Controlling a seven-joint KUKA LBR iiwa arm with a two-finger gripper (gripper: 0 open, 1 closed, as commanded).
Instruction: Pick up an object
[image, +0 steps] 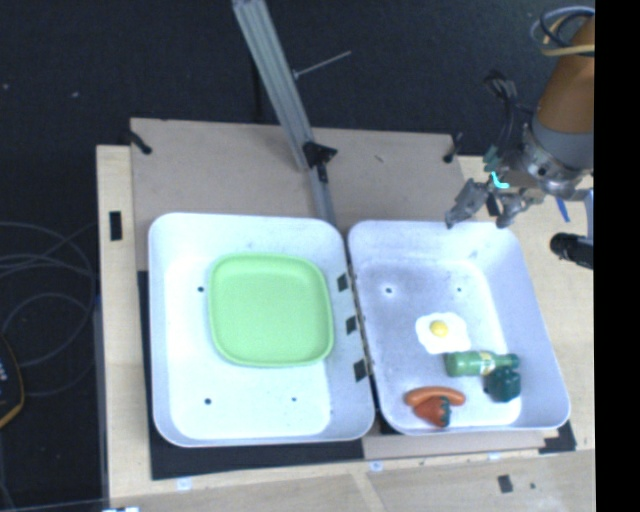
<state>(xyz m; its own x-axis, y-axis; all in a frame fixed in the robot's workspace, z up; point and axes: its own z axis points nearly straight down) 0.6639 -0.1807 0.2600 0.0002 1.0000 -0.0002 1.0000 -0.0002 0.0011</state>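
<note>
The claw (485, 207) hangs over the far edge of the right white plastic bin (520, 265), its two dark fingers spread apart with nothing between them. All the candidates lie well apart from it, in the near part of that bin: a flat toy fried egg, white with a yellow yolk (441, 331), a small green bottle lying on its side (477, 363) just nearer than the egg, a dark green rounded piece (503, 385) touching the bottle's right end, and a red-orange toy pepper (433, 403) near the bin's near wall.

To do this well, I judge the arm should travel nearward and descend over the pepper, which has the most open floor around it. The egg looks too flat to pinch, and the bottle crowds its neighbour.

The left white bin (180, 300) carries a pale green square plate (270, 308). A grey metal bar (285, 95) slants across the bench (200, 160) at the far side, clear of the route.
</note>
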